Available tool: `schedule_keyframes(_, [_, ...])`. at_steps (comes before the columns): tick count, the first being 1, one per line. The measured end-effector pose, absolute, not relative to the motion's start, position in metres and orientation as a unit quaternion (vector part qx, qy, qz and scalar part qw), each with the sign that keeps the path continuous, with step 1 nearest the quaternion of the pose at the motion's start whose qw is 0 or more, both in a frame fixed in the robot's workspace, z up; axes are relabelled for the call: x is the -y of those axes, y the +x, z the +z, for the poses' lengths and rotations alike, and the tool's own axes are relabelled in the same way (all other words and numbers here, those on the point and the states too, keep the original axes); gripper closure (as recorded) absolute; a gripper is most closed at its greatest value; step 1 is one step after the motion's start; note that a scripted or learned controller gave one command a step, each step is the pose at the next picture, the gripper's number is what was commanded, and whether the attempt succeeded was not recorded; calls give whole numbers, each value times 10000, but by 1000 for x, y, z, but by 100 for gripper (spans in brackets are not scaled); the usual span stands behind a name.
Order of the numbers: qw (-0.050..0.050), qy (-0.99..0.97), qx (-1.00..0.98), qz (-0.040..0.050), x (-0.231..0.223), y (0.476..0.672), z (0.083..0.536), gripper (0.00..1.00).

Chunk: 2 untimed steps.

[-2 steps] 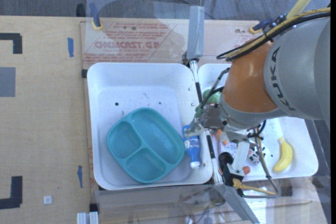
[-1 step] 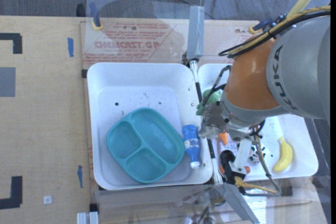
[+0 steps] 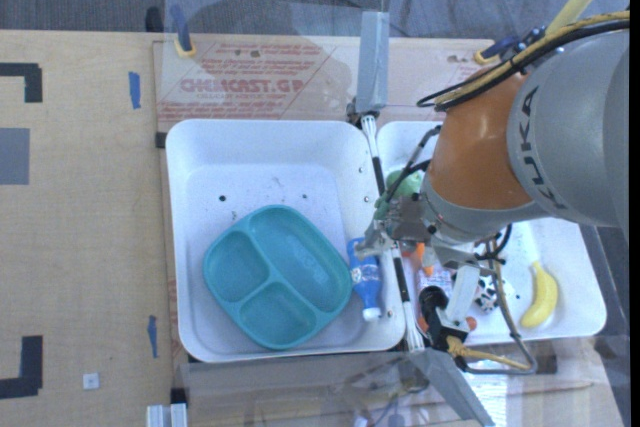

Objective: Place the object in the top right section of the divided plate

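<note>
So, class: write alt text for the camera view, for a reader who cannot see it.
A grey and orange arm reaches from the right over two white bins; a teal divided plate lies in the left bin, a blue tube beside it, and a banana in the right bin.

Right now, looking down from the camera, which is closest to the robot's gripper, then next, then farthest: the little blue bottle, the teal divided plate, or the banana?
Gripper sits over the wall between the bins.
1. Blue bottle: just below it, at the left bin's right edge.
2. Teal divided plate: farther left, in the left bin.
3. Banana: right bin's far right side.
</note>
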State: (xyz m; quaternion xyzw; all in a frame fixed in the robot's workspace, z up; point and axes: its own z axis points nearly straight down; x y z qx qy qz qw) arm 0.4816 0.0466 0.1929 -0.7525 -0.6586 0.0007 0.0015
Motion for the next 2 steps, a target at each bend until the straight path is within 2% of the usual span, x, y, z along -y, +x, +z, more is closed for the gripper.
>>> schedule_keyframes(1, [14, -7536, 6573, 4, -46, 482, 202, 100])
schedule_keyframes(2, [15, -7536, 6573, 5, -46, 482, 202, 0])
